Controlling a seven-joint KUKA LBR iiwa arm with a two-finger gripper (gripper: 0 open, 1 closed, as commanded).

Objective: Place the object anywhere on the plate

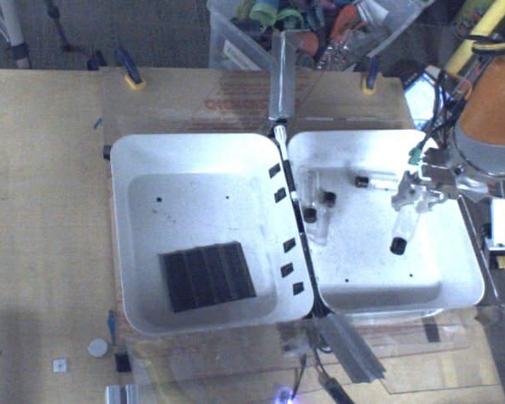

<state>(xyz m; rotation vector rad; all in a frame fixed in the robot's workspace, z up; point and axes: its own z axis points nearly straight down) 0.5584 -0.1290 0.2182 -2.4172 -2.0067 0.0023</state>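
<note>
2 white bins on the bench (42, 183), the arm over the right one.

In the left bin (122, 225) a dark ribbed plate (208, 276) lies flat near the front wall. In the right bin (454, 284) lie small clear tubes with black caps (318, 207), one (401, 230) just under the pincer (421, 194). Whether the pincer is released or clenched, I cannot tell. The arm (488, 116) enters from the right.

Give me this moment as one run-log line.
arm: over right bin | hand: above clear tube, grasp unclear | plate: dark, left bin, nothing on it | step: place not yet done
</note>
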